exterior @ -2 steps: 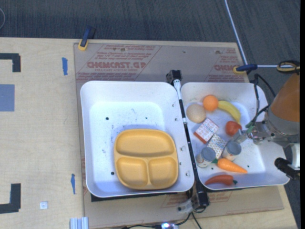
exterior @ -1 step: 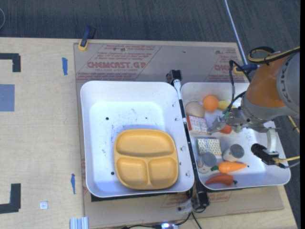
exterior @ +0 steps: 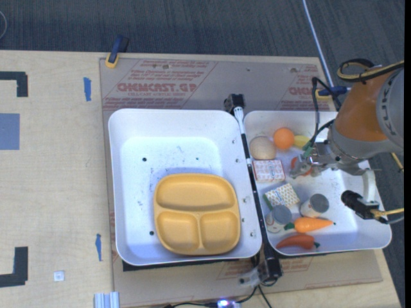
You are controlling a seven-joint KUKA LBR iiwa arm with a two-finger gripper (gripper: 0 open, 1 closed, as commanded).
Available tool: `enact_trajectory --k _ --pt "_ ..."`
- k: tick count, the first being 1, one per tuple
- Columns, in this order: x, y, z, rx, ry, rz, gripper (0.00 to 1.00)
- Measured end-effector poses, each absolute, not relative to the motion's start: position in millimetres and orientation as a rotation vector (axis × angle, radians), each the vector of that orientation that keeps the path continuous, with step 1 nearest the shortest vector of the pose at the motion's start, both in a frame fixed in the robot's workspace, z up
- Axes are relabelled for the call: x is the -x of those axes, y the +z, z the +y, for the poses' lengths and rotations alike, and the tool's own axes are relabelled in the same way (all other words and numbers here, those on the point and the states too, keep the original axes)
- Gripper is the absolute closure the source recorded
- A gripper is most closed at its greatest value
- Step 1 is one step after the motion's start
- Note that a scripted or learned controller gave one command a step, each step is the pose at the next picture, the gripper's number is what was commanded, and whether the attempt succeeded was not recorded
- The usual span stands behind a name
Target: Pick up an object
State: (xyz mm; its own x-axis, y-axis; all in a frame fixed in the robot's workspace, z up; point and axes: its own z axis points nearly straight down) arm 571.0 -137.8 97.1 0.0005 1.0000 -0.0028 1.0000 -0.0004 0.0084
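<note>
Arm (exterior: 369, 117) bent low, pincer (exterior: 309, 159) pointing left.

- Orange ball (exterior: 284, 138) and beige egg-shaped piece (exterior: 262, 148) sit at the right bin's far end.
- Toy carrot (exterior: 312, 224) lies flat beside a red pepper (exterior: 297, 241) near its front wall.
</note>
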Motion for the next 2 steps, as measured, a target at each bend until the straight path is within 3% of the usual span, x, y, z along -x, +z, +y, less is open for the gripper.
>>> enact_trajectory --k 1,2 --pt "-493.5 184.9 -56.7 -2.222 0.000 2.225 1.00" --pt "-493.2 184.6 -57.2 -2.223 -0.001 2.223 0.00"
